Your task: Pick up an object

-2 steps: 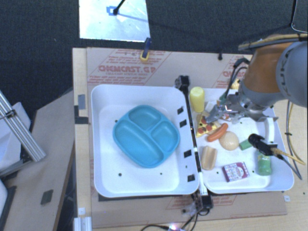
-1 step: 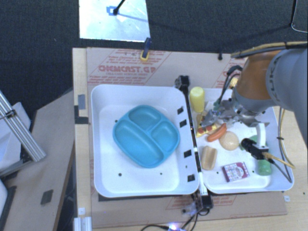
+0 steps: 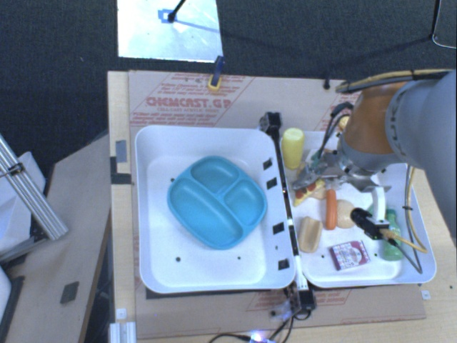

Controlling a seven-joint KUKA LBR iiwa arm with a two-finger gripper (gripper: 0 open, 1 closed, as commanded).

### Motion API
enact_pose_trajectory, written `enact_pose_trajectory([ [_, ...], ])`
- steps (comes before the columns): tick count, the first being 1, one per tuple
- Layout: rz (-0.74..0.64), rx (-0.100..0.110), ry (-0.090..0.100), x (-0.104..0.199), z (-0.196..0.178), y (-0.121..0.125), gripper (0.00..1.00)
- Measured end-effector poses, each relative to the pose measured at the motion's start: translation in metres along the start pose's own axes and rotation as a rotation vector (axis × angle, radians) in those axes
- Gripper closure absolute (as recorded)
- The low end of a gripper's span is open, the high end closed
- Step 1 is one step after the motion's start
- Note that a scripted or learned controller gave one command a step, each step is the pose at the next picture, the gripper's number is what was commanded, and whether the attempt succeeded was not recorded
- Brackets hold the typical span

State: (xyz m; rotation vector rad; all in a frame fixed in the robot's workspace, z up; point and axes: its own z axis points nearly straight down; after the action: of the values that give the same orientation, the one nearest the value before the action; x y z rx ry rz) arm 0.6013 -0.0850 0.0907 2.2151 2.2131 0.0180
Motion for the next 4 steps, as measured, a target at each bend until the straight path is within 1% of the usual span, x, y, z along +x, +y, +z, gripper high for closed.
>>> enact_pose_trajectory([
  [1,0.000,0.010,-0.001,0.000,-0.006,-0.003,1.00],
  [2,-0.004,0.010,-0.002,-0.001,-0.050,0.001,1.00],
  [3,-0.001,0.009,-0.002,-0.009,-0.107,-0.004,1.00],
  [4,-0.005,0.011,-0.001,-0.008,-0.136,-0.002,1.00],
])
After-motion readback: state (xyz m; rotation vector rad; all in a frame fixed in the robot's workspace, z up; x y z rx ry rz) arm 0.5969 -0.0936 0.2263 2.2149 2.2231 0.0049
